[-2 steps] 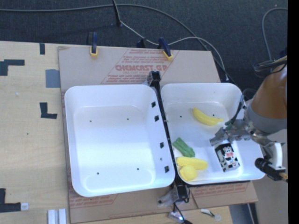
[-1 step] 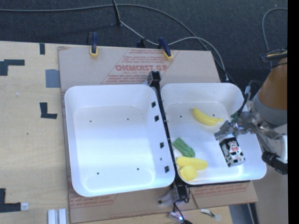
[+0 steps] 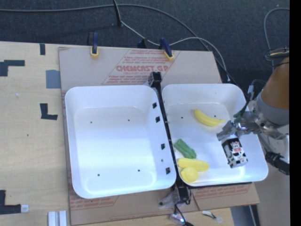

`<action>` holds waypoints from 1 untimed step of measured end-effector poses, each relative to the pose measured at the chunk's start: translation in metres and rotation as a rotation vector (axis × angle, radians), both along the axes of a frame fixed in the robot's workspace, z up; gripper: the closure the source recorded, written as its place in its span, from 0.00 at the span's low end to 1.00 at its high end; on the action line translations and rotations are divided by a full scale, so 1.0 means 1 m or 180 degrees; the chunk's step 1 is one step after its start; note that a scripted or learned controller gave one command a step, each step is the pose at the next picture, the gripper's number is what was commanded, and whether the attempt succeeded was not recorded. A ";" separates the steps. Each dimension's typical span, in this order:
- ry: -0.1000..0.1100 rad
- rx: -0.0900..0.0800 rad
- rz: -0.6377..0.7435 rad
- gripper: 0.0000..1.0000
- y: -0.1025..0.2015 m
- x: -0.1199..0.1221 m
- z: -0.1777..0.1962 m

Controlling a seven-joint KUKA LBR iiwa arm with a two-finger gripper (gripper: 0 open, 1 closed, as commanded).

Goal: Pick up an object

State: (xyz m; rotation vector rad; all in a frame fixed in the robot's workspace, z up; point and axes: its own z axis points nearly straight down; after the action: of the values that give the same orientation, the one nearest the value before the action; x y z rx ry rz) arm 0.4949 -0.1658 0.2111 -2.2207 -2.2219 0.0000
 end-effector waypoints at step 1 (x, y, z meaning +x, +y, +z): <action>0.0000 0.0003 0.0011 1.00 0.043 0.013 0.005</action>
State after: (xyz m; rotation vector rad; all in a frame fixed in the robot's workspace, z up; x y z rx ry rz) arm 0.5076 -0.1231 0.2161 -2.2164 -2.2251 -0.0008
